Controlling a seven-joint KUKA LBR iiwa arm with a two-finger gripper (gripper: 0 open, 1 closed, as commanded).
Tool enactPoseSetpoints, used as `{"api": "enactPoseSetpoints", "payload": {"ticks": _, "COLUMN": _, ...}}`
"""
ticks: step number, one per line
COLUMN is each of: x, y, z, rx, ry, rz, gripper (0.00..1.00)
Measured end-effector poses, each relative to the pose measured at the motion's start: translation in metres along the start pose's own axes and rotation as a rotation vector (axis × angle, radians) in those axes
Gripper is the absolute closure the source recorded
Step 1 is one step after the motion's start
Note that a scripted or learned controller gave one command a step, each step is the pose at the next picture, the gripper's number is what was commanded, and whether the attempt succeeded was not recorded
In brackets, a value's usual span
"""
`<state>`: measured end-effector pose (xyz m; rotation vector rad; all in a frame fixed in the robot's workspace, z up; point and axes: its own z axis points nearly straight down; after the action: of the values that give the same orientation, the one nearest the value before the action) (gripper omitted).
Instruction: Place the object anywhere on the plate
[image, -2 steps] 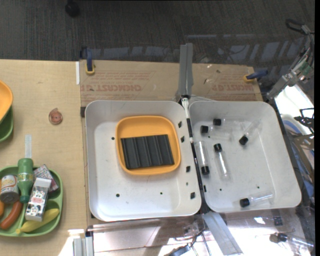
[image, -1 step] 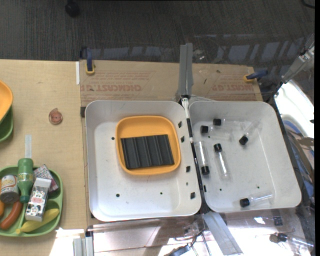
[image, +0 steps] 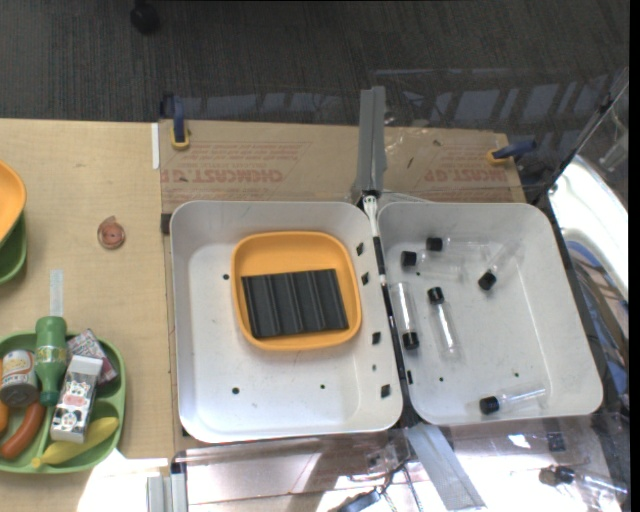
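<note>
Cardboard (image: 260, 165) with upside-down print, seemingly "CHEMCAST GP", behind the yellow plate (image: 295, 243).

Two white bins (image: 190, 300) (image: 560, 300), one orange plate (image: 245, 262) bearing one dark ribbed block (image: 295, 303), five clear black-capped vials (image: 441, 318) in the right bin, and one green tray (image: 110, 420) of toy foods.

At the right edge, a pale curved surface (image: 598, 205), glossy and washed out by glare, bordered by a dark line. Just below and beside it, thin blue strands (image: 590, 268), cable-like. Too blurred to tell whether part of the arm or bench fitting.
</note>
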<state>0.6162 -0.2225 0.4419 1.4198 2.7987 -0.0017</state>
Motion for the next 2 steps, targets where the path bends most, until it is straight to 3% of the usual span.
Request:
{"api": "enactPoseSetpoints", "payload": {"ticks": 1, "x": 0.039, "y": -0.053, "z": 0.0, "rx": 0.0, "ry": 0.002, "rz": -0.221, "gripper": 0.0}}
{"api": "enactPoseSetpoints", "payload": {"ticks": 2, "x": 0.06, "y": -0.082, "z": 0.0, "rx": -0.001, "ry": 0.002, "rz": -0.433, "gripper": 0.0}}
